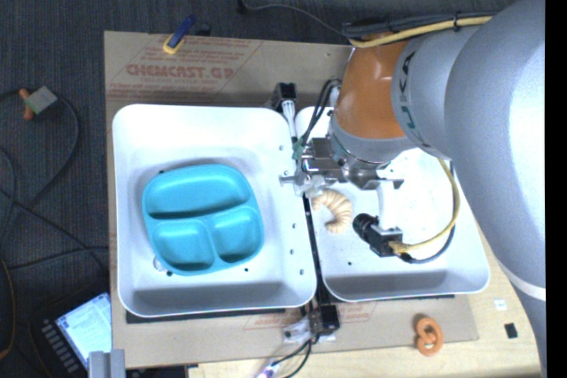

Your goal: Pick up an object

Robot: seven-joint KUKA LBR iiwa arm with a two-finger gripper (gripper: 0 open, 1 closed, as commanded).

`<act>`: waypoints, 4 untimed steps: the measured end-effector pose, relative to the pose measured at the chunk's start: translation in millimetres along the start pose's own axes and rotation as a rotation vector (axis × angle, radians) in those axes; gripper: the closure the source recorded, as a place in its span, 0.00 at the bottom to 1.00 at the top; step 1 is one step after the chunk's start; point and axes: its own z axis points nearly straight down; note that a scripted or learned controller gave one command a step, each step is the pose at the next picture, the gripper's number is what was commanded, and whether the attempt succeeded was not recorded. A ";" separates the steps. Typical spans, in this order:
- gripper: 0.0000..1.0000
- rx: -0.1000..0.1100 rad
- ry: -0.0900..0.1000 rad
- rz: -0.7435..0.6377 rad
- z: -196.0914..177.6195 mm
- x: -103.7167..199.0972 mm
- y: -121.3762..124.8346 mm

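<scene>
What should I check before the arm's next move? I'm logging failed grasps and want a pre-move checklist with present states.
1. Target in view: a tan croissant-like object lies in the right bin, near its left wall. Ok.
2. Gripper sits above that object. Ok.
3. Object between the jaws: cannot tell.
4. Jaws open or shut: cannot tell; the wrist hides them.
5. Yellow cable loops low over the right bin, near the object. Not ok.
6. Blue divided tray lies flat in the left bin, apart from the arm. Ok.
</scene>
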 end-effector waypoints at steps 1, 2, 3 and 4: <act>1.00 0.002 0.001 0.000 -8.0 17.2 -62.2; 1.00 -0.001 0.000 0.000 -0.2 34.0 30.4; 1.00 0.001 0.000 0.002 -27.4 -18.5 -35.5; 1.00 0.001 0.002 -0.001 -41.8 34.2 -62.0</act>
